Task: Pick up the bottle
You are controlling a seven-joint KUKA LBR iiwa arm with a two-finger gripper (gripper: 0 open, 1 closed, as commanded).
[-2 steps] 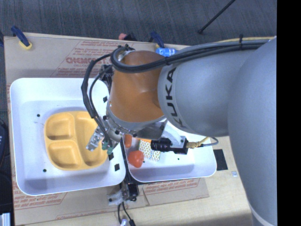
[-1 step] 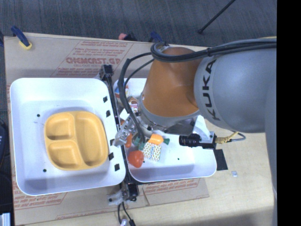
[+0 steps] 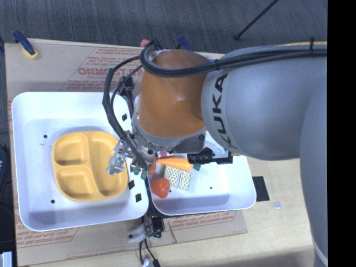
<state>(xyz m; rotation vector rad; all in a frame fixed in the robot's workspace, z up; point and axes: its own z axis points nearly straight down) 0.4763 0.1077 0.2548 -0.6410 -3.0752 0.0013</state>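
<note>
My gripper (image 3: 118,163) hangs low over the divide between the two bins, at the right rim of a yellow divided tray (image 3: 83,166) that lies in the left bin (image 3: 25,149). The big orange wrist and grey arm cover most of the right bin (image 3: 233,196). Just right of the gripper, in the right bin's front left corner, lie an orange carrot-shaped piece (image 3: 177,163), a white patterned item (image 3: 178,178), a red round thing (image 3: 160,188) and a small green bit (image 3: 143,173). None of these reads clearly as a bottle.
Black cables loop from the wrist down past the gripper. A black block (image 3: 203,158) sticks out under the wrist. Both bins stand on a cardboard sheet (image 3: 83,65), with clamps at the bench's far edge.
</note>
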